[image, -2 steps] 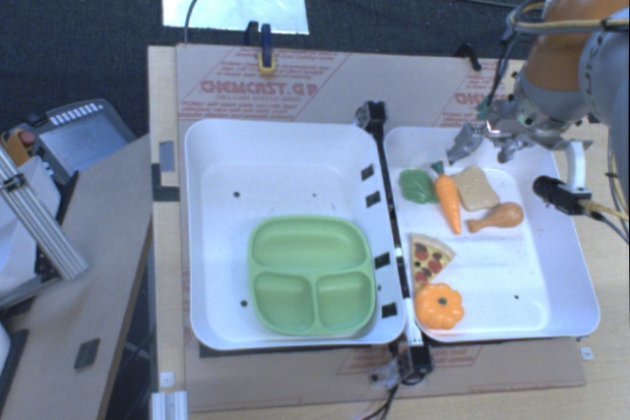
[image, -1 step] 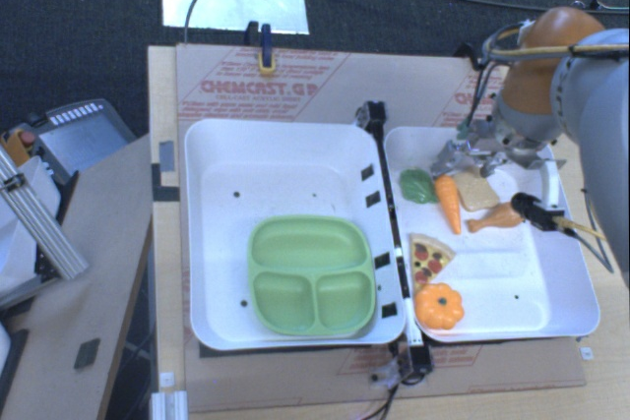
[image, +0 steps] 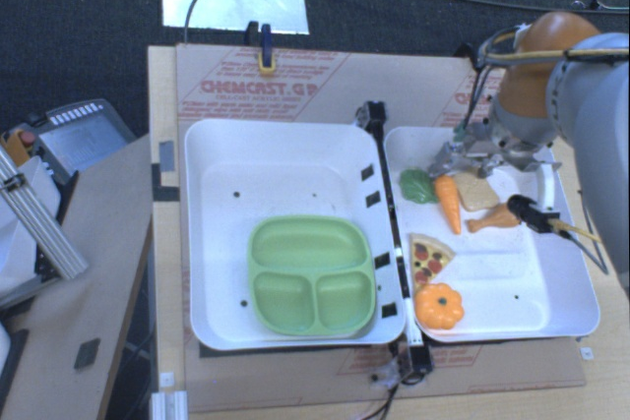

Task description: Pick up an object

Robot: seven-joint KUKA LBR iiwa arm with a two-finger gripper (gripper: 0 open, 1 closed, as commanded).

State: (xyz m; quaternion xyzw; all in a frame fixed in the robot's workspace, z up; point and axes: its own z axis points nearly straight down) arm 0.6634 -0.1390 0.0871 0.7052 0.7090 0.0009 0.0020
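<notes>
The right bin [image: 566, 310] holds several toy foods. A green leafy piece [image: 417, 186] lies at its left side, with an orange carrot [image: 449, 203] just to the right. Beside the carrot are a tan bread slice [image: 479, 195] and a brown drumstick [image: 489, 220]. Nearer the front sit a pizza slice [image: 429, 258] and an orange pumpkin [image: 439, 306]. My gripper [image: 461, 158] hangs low over the back of the right bin, right above the carrot's top end and the bread slice. Nothing is visibly held.
The left bin [image: 226, 172] holds a green divided plate [image: 312, 274] at its front right. A black divider rail [image: 384, 202] runs between the two bins. The grey arm with its orange band [image: 536, 64] comes in from the upper right.
</notes>
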